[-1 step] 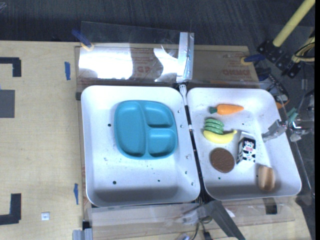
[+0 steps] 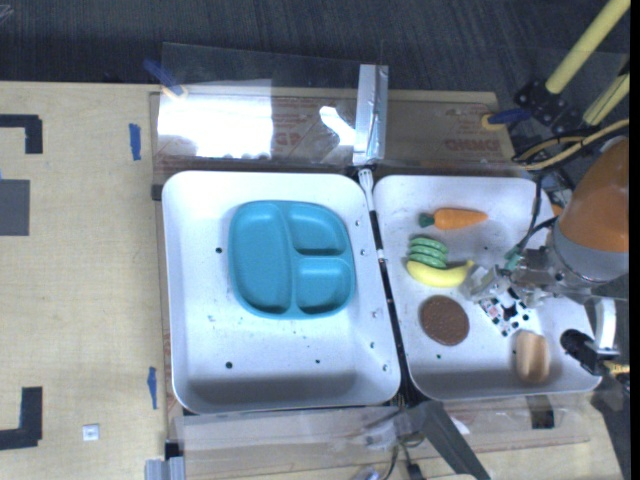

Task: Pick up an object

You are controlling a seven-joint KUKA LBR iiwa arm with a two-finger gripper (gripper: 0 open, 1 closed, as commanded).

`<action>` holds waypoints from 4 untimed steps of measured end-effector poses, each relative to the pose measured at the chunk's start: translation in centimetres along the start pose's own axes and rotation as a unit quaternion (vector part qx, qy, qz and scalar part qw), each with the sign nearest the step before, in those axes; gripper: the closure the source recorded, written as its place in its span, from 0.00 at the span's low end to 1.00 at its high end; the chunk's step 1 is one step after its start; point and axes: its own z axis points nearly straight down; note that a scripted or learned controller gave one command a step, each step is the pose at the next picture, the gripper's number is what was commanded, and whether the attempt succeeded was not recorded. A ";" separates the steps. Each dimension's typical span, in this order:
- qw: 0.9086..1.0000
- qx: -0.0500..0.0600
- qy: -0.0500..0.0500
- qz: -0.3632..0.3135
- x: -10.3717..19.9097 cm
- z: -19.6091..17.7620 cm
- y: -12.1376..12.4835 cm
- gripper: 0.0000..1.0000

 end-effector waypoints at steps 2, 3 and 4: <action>0.994 -0.003 -0.001 -0.107 0.6 -0.2 -2.1 1.00; 0.992 -0.002 -0.001 -0.127 4.7 0.8 3.2 1.00; 0.990 0.002 0.000 0.139 10.0 -8.9 4.3 1.00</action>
